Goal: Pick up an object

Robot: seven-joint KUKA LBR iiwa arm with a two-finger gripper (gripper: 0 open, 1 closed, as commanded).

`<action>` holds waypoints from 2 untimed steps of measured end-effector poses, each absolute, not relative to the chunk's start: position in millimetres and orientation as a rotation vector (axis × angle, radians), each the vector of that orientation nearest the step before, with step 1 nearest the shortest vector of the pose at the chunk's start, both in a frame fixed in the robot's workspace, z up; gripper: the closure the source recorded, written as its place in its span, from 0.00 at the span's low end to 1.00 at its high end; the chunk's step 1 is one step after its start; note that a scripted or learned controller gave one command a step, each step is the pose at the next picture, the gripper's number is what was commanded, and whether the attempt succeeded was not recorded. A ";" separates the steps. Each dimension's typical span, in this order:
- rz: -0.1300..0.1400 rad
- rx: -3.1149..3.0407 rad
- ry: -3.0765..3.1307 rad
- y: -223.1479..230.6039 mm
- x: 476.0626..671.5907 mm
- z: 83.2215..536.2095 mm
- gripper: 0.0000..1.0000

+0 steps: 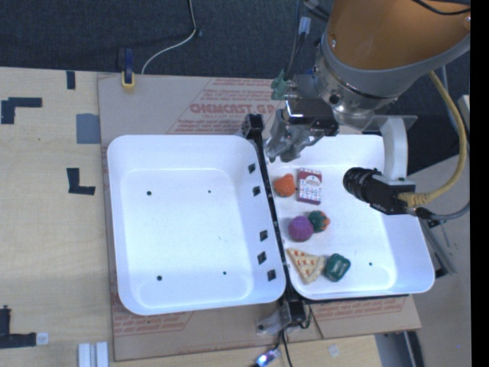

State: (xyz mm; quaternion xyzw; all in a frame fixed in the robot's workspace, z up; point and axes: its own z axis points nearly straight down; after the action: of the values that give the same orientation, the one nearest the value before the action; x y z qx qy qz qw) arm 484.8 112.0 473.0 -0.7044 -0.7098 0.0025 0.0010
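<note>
Seen from above, the right bin [397,277] serves as the landmark. All the small things lie against its left wall, beside the divider where it meets the left bin [183,220]. From the far end toward the near end they are: an orange ball [284,185] touching a red and white packet [309,186], then a purple ball [300,227] pressed against a small red and green piece [318,221], then a waffle-patterned wedge [305,265] just beside a dark green piece [336,267].

The gripper [284,147] hangs over the far left corner of the right bin, just beyond the orange ball and close to the divider wall. Whether the claw is released or clenched cannot be told from this angle, and nothing can be seen held in it.

The likely target is the orange ball or the packet, being nearest. A good attempt would descend straight onto one item, keeping clear of the divider wall. Because the ball touches the packet, a descent between them risks pushing both aside. The ball may also roll, so centring over it matters.
</note>
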 end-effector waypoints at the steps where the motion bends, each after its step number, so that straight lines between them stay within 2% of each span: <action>1: 0.010 -2.210 -2.229 112.1 485.0 482.7 1.00; 2: 0.012 -2.209 -2.231 112.6 485.3 492.4 1.00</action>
State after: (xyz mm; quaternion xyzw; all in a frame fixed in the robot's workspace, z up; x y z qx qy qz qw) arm 485.3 112.6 492.4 -0.7036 -0.7106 0.0039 0.0012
